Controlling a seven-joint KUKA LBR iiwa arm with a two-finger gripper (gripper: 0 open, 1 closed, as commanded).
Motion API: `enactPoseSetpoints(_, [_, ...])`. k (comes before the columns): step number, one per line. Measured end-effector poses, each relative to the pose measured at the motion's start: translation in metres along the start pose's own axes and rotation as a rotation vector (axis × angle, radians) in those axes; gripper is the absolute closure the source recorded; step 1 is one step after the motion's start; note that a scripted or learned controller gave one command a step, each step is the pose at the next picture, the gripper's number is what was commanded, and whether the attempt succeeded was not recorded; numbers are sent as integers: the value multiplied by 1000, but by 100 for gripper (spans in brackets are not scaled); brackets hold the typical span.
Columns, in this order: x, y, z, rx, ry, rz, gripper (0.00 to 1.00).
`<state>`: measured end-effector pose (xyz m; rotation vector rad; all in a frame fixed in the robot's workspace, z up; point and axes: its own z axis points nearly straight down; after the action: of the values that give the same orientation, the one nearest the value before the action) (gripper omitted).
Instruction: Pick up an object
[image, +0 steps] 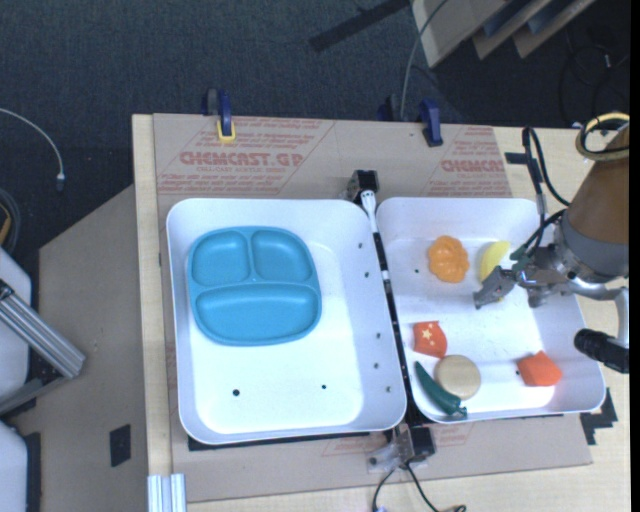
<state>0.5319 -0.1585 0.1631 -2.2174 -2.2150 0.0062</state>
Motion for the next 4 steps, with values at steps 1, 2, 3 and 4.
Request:
enactPoseSetpoints(1, [2, 6, 62, -1, 0, -1, 0])
enactPoseSetpoints(2, [1, 7, 47, -10, -4, 0, 100])
enactPoseSetpoints(3, [-5, 14, -14, -15, -6, -2, 100])
enactPoseSetpoints(4, [-15, 13, -64, -15, -6, -1, 100])
